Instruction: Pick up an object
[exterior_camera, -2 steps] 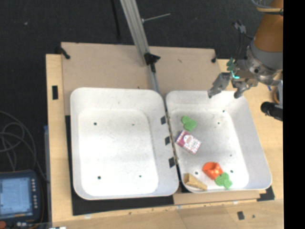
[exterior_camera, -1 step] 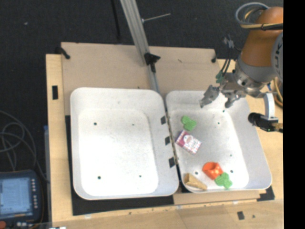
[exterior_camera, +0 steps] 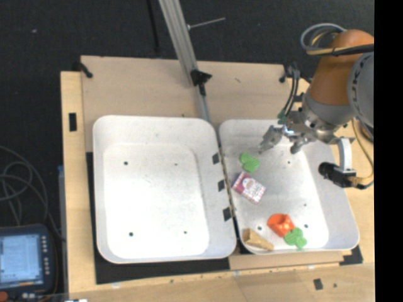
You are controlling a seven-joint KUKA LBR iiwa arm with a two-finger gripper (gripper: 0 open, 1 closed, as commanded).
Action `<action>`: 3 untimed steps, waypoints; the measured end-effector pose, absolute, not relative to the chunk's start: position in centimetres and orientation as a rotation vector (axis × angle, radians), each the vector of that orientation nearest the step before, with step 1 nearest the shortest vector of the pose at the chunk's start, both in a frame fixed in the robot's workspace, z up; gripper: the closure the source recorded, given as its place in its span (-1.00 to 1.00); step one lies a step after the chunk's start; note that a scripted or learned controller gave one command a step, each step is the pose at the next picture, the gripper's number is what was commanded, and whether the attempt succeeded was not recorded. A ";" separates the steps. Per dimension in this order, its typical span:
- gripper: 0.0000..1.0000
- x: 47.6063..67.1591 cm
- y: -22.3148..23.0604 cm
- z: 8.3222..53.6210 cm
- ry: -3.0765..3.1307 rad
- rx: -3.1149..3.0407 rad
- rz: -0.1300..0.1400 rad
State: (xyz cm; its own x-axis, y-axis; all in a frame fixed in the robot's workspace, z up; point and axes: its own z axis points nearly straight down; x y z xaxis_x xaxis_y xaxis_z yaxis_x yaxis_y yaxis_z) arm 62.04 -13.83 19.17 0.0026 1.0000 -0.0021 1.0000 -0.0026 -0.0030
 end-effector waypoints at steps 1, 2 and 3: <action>-1.00 62.6 -14.5 14.6 -2.217 -2.225 0.006; 1.00 62.8 -14.6 16.0 -2.216 -2.234 -0.004; 1.00 63.0 -15.5 20.8 -2.221 -2.230 -0.005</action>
